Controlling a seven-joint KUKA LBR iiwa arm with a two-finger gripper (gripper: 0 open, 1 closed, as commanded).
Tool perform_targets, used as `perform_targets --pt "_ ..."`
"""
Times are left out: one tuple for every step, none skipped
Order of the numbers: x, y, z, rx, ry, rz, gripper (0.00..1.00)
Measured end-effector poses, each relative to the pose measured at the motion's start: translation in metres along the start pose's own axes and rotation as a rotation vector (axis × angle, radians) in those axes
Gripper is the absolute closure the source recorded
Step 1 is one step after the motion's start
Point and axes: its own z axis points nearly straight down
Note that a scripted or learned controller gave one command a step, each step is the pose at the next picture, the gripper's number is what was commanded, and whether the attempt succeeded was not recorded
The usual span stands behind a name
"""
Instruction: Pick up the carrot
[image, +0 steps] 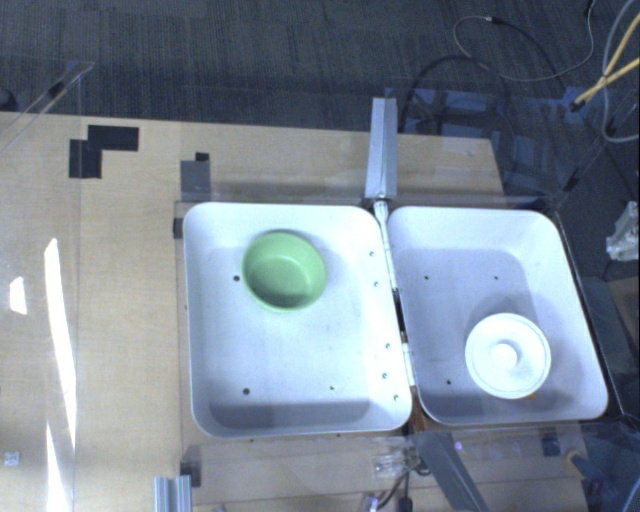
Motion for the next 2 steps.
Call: perform_targets --pt "-0.065 -0.01 0.125 -0.01 -0.001 -0.107 1.0" --pt "-0.011 -0.038 -0.025 0.002 0.0 0.064 1.0"
